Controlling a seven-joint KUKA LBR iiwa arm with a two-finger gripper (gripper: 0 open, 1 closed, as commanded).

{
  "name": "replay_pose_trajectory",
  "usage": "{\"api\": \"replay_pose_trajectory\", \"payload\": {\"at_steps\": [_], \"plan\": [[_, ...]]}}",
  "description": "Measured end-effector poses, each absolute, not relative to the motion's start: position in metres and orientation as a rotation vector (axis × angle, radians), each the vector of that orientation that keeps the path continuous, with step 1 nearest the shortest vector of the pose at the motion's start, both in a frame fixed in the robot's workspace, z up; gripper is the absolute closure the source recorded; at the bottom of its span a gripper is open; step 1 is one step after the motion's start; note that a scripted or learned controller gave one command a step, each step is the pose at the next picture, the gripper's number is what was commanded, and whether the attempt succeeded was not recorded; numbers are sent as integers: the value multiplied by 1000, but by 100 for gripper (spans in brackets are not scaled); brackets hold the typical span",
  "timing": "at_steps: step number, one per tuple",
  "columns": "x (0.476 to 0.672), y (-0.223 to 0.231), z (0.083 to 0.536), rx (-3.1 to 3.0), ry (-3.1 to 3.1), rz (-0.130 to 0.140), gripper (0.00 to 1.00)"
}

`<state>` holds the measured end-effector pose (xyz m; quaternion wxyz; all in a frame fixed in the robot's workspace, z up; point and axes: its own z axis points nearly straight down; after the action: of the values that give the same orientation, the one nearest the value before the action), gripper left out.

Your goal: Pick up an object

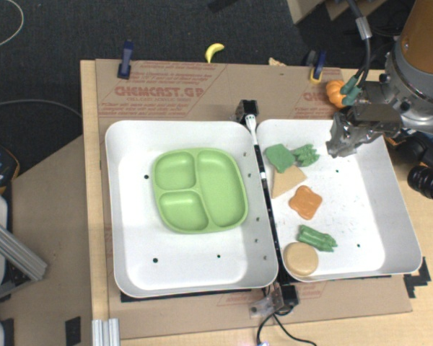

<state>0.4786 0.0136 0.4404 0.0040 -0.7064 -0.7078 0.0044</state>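
Gripper: we see the gripper (339,147) in the upper right of the frame, hanging over the far part of the right bin (375,222) — whether it is released or clenched, we cannot tell.
Arm: the arm (411,56) comes in from the upper right corner, grey at the wrist, orange above.
Nearest toys: just left of the gripper lie a green leafy toy (305,154) and a flat green piece (278,156), touching each other, apart from the gripper.
Tan wedge: a tan wedge (285,182) sits under the flat green piece, against the bin's left wall.
Orange piece: an orange piece (304,202) lies just right of the wedge, mid-bin.
Lower toys: a green pod (317,238) lies below it, touching a round tan bun (301,259) at the bin's lower left.
Left bin: the left bin (130,215) holds a green divided plate (200,189) — three compartments, near its middle.
Board: both bins rest on a brown board (166,89) with blue clamps (125,58) at its far edge.
Beyond: a yellow banana toy (213,51) lies past the board at top centre.
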Motion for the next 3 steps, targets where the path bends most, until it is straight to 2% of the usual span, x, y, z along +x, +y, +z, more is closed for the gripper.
{"api": "replay_pose_trajectory", "payload": {"at_steps": [1, 2, 3], "plan": [[479, 46, 354, -2213, -2220, 11, 100], [480, 8, 360, -2226, -2218, 1, 100], [478, 10, 264, -2218, -2213, 13, 100]]}}
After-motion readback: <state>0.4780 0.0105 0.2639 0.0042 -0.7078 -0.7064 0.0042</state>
